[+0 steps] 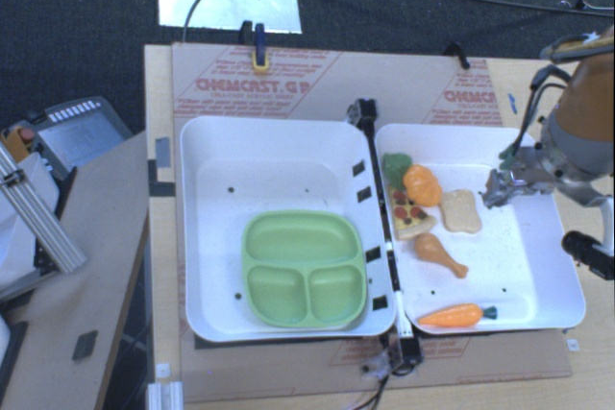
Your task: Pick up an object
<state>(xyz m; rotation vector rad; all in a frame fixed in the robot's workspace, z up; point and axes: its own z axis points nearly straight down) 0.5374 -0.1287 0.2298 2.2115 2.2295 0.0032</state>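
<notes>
Item: bread slice (461, 211), tan toy piece, flat on the floor of the right bin (548, 302), nearest thing to me and my likeliest pick.
Item: orange fruit (422, 185), just left of the bread, resting against a green leafy piece (396, 167).
Item: pizza slice (411, 218), below the fruit, touching or nearly touching the bread's left edge.
Item: drumstick (440, 254), below the bread, apart from it.
Item: carrot (455, 315), near the bin's front wall, well apart from the rest.
Item: my gripper (498, 187), hanging over the right bin just right of the bread. How wide my jaws stand I cannot tell; nothing shows between them.
Item: green divided plate (304, 266) in the left bin (207, 206).
Hazards, as I judge them: the bread lies flat and thin, so my tips may scrape the floor or slide over it; a drift leftward could nudge the pizza or fruit instead.
Lettering: "CHEMCAST GP" in red on the board (288, 77) behind the bins, repeated at right, partly cut off.
</notes>
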